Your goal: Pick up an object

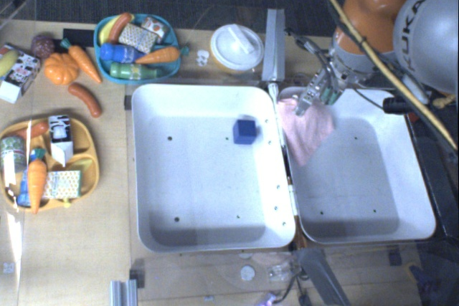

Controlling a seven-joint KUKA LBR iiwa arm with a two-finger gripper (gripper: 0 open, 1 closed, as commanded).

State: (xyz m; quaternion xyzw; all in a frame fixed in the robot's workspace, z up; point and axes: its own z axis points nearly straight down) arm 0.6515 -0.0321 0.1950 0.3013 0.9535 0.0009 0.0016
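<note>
The hand [315, 98] sits at the upper left corner of the right bin [373, 222], with its fingers pinched on the top edge of a pink cloth [305, 132]. The cloth hangs and drapes from that pinch down over the bin's left rim, so the grasp looks made, and the lift seems begun but not finished: the lower folds appear to rest on the bin wall. What is left, as I judge it, is to raise the cloth clear of the bin.

The cloth is soft and limp, pale pink, with loose creases, and it will sag and swing instead of keeping a shape. The left bin [186, 218] is smooth white plastic with rounded corners and a few small dark holes in its floor. In it, near the upper right, lies a small blue block [245, 131], hard-edged and matte, well apart from the hand.

On the wooden worktop [107, 247] to the left stand a blue bowl [170, 68] and a yellow tray [90, 158], both heaped with glossy toy food, with a toy carrot [87, 64] and a sausage [85, 99] loose beside them. A round white lid [237, 46] lies behind the left bin.
</note>
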